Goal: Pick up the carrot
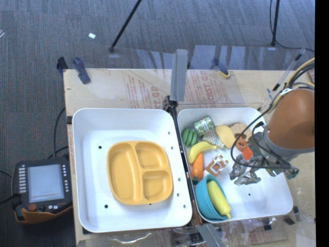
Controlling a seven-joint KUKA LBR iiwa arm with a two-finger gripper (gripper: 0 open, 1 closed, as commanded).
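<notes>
Two white bins [82, 138] sit on a plywood bench [128, 89] over grey carpet [51, 24]; gripper [245, 176] state unclear.

Carrot [197, 167] partly hidden under banana [200, 149]. Arm cut off at right picture edge. Gripper [245, 177] finger state too blurred to tell. Pale item [238, 128] behind cables unidentifiable.

Single fixed camera above bench [128, 89] — looks down at slant, moderate distance — both bins in frame.
</notes>
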